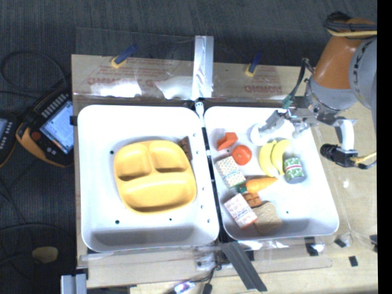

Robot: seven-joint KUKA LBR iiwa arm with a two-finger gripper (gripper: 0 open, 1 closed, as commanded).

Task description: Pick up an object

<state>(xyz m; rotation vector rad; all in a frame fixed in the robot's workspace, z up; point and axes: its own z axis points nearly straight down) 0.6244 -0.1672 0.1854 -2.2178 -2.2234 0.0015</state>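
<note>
Nearest the bench front in the right white bin point(327, 216), a small red-and-white printed carton point(239, 210) looks light and stiff; I would pinch its flat sides. Farther back, the smooth yellow plastic banana point(272, 155) may slip. Beyond it, my two-finger gripper point(288, 122) hovers over the bin's far end; whether it is apart or together, I cannot tell.

Brightness: even, bright overhead light.
Glare: the two shallow white plastic bins point(92, 182) look near washed out at their rims.
Shadows: soft, short, under the yellow moulded divided tray point(156, 175).
Sharpness: slightly soft throughout; dark floor grainy.
</note>
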